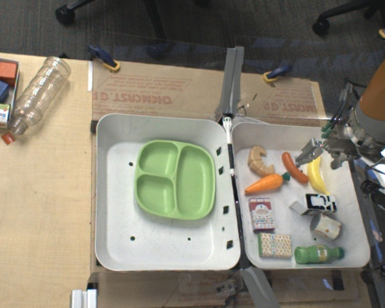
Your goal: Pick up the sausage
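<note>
The sausage [294,167] is a small red-orange link lying slantwise in the right bin [359,199], between a croissant [261,160] and a banana [317,175]. My gripper [324,151] hovers at the bin's upper right, just right of and above the sausage. Its grey fingers [308,152] spread apart over the banana's top end, with nothing between them. The orange-banded wrist [383,90] rises toward the right edge.
Around the sausage lie a carrot [267,182], a red-and-white box [261,214], a cracker pack [275,245], a green bottle [318,254] and small cartons [321,214]. The left bin [109,242] holds a green divided plate [176,179]. A plastic bottle [37,95] lies on the bench.
</note>
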Available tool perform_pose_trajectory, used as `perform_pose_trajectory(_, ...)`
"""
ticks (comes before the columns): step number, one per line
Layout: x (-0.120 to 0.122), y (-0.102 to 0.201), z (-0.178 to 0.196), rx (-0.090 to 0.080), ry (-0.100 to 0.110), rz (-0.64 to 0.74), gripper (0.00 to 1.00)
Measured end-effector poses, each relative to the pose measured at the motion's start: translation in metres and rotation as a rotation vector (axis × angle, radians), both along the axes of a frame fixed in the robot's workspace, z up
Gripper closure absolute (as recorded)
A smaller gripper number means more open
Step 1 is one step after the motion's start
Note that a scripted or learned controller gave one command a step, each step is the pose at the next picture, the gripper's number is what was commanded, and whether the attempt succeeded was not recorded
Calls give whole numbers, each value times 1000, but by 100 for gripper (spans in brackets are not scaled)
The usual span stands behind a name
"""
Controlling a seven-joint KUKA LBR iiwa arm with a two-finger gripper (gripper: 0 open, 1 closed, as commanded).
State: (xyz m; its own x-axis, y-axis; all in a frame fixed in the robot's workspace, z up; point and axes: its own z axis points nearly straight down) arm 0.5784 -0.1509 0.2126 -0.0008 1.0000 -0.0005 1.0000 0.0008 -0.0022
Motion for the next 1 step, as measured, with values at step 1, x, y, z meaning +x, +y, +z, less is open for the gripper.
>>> perform_pose_trajectory(1, -94, 7, -44, 1, 1, 60, 0)
